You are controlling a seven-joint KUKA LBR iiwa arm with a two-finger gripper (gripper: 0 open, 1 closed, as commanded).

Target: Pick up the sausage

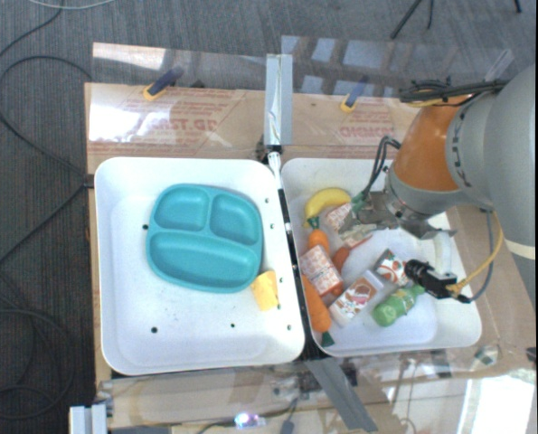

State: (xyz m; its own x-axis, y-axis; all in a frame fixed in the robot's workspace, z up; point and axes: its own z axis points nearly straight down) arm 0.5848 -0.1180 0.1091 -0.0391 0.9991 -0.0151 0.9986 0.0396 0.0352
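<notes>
The sausage [343, 257] is a short reddish-brown piece in the right bin [449, 333], wedged between small food cartons and partly covered. My gripper [359, 228] hangs low over the left half of that bin, just above and slightly right of the sausage, beside a carton [338, 215] and the banana [327, 201]. The wrist and its orange band [429, 152] block the view of the gripper's tip. I see nothing held.
Crowded around the sausage are an orange carrot [316, 307], a second carrot tip [316, 240], striped cartons [322, 272] [357, 298] [388, 268] and a green pepper [395, 306]. The left bin [124, 333] holds a teal divided plate [205, 238] and a yellow cheese wedge [265, 290].
</notes>
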